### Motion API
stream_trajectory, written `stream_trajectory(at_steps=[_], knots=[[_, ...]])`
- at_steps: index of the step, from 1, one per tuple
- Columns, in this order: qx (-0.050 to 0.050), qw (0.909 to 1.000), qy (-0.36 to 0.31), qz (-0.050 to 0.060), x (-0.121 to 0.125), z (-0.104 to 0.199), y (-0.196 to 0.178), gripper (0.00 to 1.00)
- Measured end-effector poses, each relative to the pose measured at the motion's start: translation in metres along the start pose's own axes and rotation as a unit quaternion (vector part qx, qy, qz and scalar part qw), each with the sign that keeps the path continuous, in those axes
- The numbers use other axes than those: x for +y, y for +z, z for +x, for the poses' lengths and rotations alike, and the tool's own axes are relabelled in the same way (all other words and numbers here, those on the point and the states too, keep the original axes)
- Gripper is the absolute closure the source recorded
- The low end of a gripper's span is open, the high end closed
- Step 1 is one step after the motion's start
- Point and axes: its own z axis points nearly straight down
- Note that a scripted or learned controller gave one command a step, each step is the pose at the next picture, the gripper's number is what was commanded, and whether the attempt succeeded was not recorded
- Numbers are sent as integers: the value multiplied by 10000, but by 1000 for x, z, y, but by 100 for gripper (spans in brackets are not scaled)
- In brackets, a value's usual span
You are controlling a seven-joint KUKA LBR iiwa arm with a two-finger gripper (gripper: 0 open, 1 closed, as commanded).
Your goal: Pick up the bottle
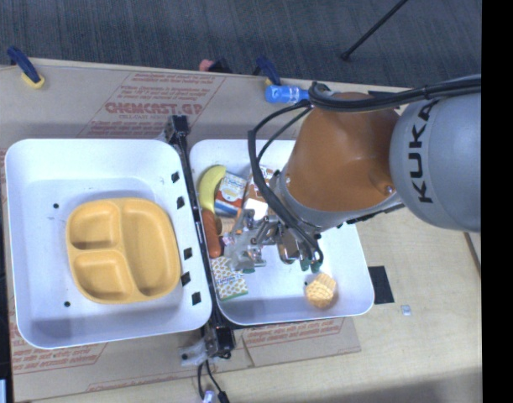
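The arm (382, 166) reaches in from the right and hangs low over the right bin (348, 296), its orange band covering much of the far half of that bin. The gripper (254, 243) is down among the clutter near the middle of this bin, and I cannot tell how the jaws stand, because metal parts and objects mix together there. I also cannot pick out the bottle with certainty; it may be somewhere in the pile under the gripper, but the view does not show it clearly. Around the gripper lie a banana (210, 187) at the far left of the bin, a small carton (232, 190) just beside it, a patterned packet (229, 279) near the front wall, and a yellow corn piece (321, 290) toward the front right. The left bin (29, 225) holds a yellow divided tray (122, 248).
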Motion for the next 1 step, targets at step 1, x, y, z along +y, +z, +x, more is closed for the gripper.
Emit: stream_trajectory(at_steps=[1], knots=[[10, 9957, -928, 1, 37, 1, 16, 100]])
